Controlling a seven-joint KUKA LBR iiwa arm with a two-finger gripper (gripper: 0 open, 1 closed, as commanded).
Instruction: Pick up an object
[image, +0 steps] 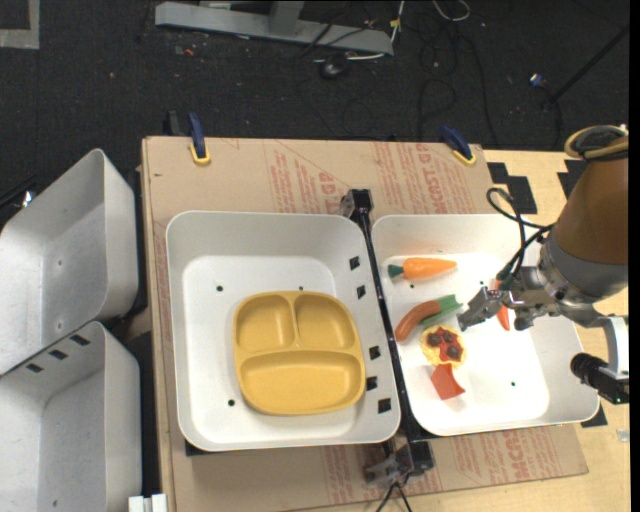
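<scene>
over the right bin (520, 405), gripper (487, 305) state unclear, beside glossy plastic carrot (428, 267), round pizza toy (443, 345)

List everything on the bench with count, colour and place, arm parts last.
White bins: 2, white, side by side on the bench.
Divided tray: 1, yellow, middle of the left bin.
Toy carrot: 1, orange with green end, upper part of the right bin.
Toy sausage: 1, reddish brown, right bin, below the carrot, beside a green piece.
Toy pizza slice: 1, yellow with dark red toppings, right bin centre.
Red piece: 1, red, below the pizza slice.
Cardboard sheet: 1, tan, under both bins.
Gripper: 1, dark, over the right bin, right of the toys.
</scene>
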